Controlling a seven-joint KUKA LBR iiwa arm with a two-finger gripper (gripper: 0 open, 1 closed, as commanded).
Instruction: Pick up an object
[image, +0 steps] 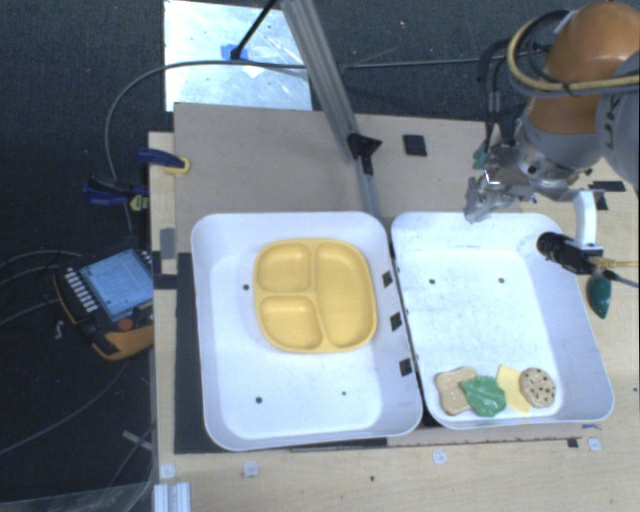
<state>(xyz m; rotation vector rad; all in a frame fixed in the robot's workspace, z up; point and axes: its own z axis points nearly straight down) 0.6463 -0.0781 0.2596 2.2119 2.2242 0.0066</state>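
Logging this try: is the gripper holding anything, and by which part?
Nothing is held. The gripper hangs over the right bin's far edge; the food lies at its near edge.

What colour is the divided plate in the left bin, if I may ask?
Yellow; the divided plate shows best in the camera view.

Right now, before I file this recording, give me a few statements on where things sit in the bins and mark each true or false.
1. The yellow divided plate lies in the left bin. True.
2. The cookie sits at the right bin's far edge. False: it lies along the near edge, beside the green piece.
3. The gripper is over the right bin's far edge. True.
4. The plate has two compartments. False: three.
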